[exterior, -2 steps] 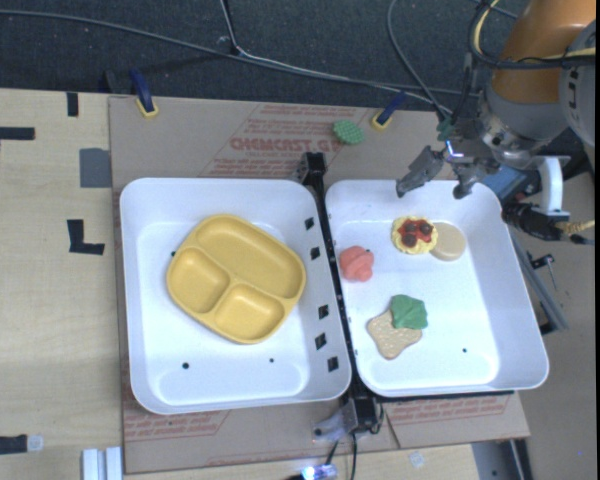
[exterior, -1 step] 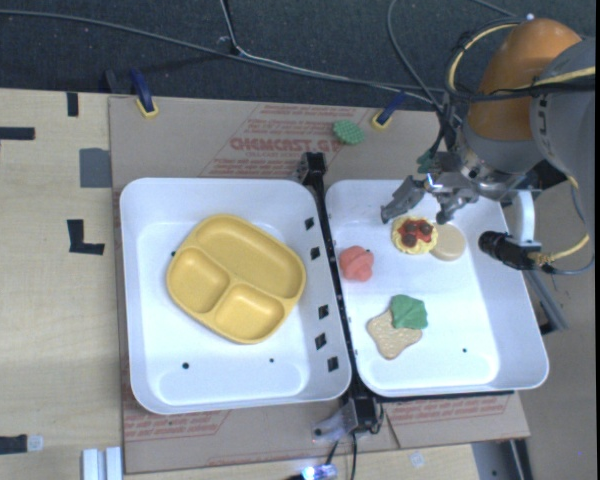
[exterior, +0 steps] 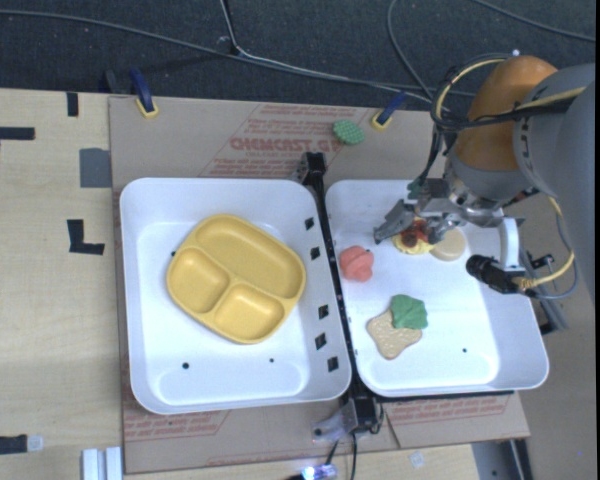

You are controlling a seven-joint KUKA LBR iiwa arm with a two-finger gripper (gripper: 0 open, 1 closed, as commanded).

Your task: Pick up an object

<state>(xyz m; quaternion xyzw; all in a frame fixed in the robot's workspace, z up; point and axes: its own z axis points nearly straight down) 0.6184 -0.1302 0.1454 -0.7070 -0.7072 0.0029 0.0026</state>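
The gripper [exterior: 412, 230] is down over a small yellow toy [exterior: 416, 245] in the right bin [exterior: 480, 363], maybe pinching it, but nothing is lifted yet.

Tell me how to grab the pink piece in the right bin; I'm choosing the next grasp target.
Take the pink piece from straight above, closing across its rounded body. It lies flat and apart from the other items, but near the bin's left wall, so I'd line the gripper up parallel to that wall.
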